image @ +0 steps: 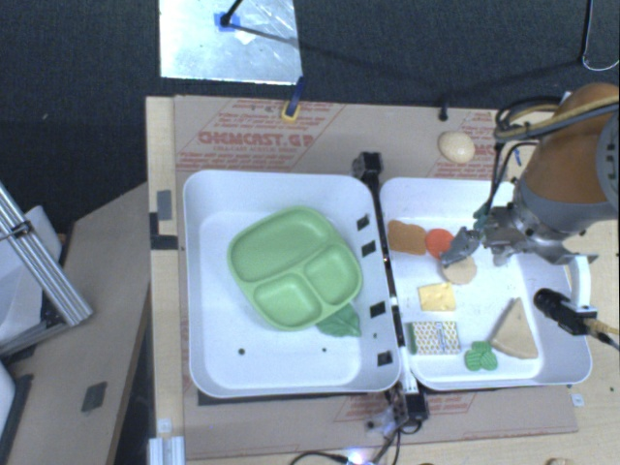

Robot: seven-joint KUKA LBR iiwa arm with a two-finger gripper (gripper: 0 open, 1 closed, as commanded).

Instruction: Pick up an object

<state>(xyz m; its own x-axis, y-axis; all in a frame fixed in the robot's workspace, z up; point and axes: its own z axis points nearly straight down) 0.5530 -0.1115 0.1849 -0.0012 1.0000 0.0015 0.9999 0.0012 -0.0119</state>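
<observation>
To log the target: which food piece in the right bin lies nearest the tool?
The pale round piece, directly below the tool; the red piece sits slightly further left.

- The arm [572, 177] shows a broad rounded orange band, with grey housing beneath it at the wrist.
- Thin dark cables [511, 129] loop beside the orange band and run down along the wrist, with a hint of blue among them.
- The wrist narrows into a grey metal block with angular edges.
- The gripper [458, 250] is grey and metallic, ending in short fingers that look dull and slightly shiny.
</observation>
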